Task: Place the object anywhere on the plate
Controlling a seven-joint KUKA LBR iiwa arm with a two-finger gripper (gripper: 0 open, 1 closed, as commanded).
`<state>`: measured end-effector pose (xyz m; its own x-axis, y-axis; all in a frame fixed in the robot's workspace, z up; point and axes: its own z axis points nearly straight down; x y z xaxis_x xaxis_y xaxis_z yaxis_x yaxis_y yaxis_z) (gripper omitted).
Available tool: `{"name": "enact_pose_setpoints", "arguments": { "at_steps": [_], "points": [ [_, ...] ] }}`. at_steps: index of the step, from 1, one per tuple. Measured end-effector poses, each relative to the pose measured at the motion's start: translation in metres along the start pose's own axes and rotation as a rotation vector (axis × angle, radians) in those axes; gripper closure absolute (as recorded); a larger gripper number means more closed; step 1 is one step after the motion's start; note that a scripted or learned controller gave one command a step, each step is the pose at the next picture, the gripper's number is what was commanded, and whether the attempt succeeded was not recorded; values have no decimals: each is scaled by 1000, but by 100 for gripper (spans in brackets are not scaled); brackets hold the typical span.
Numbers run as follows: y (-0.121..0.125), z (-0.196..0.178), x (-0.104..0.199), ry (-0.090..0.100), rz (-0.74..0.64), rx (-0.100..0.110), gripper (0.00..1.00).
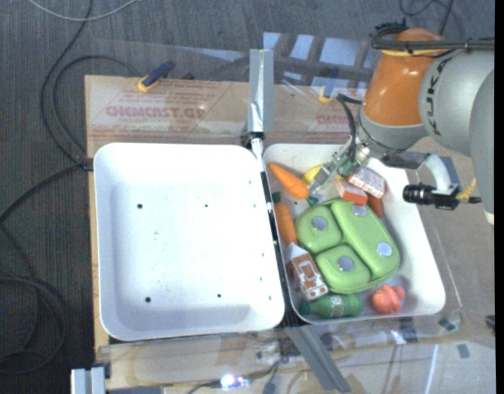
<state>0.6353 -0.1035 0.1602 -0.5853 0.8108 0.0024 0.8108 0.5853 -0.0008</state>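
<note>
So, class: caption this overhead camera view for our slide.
Gripper over right bin crowded with green plate, carrots.

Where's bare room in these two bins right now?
The left bin is bare floor from wall to wall. The right bin is crowded: green plate in the middle, carrots and a carton along the divider, an orange item at the near corner. Only a thin strip by its right wall stays free.

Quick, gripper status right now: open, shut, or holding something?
Gripper: cannot be told. It sits low over the back of the right bin, beside a carrot and the green plate; nothing visibly held.
</note>
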Motion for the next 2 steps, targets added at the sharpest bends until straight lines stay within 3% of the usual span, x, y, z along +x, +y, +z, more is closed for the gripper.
{"name": "enact_pose_setpoints", "arguments": {
  "at_steps": [1, 2],
  "points": [
    [93, -21, 147, -1, 11, 1, 100],
    [157, 32, 237, 0, -336, 2, 100]
  ]
}}
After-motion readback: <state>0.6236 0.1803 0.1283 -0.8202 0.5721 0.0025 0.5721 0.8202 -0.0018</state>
